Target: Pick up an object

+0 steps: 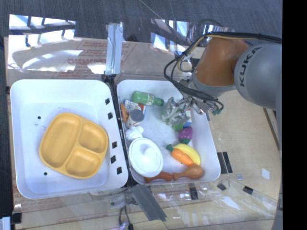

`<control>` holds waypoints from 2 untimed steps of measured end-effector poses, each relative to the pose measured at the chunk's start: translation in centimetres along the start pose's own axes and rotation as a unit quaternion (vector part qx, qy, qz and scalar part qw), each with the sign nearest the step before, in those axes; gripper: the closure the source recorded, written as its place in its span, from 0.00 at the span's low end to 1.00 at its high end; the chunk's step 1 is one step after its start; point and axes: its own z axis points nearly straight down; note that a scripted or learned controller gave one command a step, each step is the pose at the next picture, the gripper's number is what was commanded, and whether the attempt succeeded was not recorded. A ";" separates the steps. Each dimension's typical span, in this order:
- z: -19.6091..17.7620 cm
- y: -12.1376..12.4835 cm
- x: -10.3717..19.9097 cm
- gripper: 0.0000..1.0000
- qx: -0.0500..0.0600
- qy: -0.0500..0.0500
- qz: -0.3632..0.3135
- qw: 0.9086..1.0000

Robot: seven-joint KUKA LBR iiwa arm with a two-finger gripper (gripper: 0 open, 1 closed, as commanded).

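My gripper [176, 113] reaches down into the right bin [207, 128] near its right wall, just above a small green-topped purple toy [185, 133]. Whether anything sits between the metal fingers cannot be made out. Around it lie a green bottle [146, 98], a yellow banana [188, 152] on an orange carrot [180, 156], a white lidded bowl [145, 157], a brown drumstick [177, 175] and a small can [136, 115].
The left bin [24, 99] holds a yellow divided plate [73, 145]. A black divider with clips [115, 128] runs between the bins. Cables loop off the wrist [180, 68] above the right bin's far edge.
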 end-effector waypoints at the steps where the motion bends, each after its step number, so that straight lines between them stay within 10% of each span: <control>1: -9.7 0.1 -4.1 1.00 0.004 -0.004 0.012 1.000; 2: -10.6 -3.0 -2.5 1.00 0.003 -0.002 -0.141 0.990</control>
